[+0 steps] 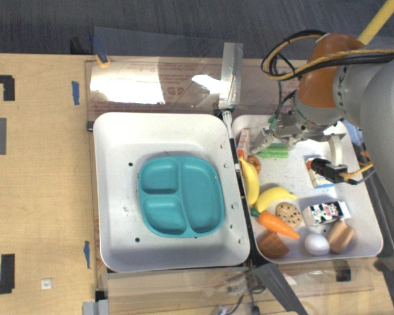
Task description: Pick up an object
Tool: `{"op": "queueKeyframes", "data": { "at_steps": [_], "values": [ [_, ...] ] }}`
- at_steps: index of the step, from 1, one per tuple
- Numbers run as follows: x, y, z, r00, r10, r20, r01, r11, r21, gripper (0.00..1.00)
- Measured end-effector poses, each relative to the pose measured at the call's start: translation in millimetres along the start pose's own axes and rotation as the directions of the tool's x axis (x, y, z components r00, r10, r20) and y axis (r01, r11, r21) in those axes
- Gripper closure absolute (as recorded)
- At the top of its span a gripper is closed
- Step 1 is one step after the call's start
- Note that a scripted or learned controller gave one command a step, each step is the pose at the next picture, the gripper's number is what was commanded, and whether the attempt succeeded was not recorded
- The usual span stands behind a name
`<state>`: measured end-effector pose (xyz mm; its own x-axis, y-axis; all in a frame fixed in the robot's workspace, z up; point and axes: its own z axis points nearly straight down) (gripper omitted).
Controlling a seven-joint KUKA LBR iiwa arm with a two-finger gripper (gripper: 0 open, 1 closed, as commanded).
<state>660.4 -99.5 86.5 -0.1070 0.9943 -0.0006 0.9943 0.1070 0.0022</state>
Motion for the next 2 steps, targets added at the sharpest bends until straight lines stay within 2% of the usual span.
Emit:
{"op": "queueKeyframes", "data": {
  "at_steps": [1, 2],
  "values": [
    [-0.5, -21.5, -0.4, 0.990, 0.143, -0.001, -0.143, 0.990, -0.002, 0.00],
    [-0.3, -20.7, -8.9, 0.990, 0.141, -0.001, -0.141, 0.990, -0.002, 1.00]
  ]
}}
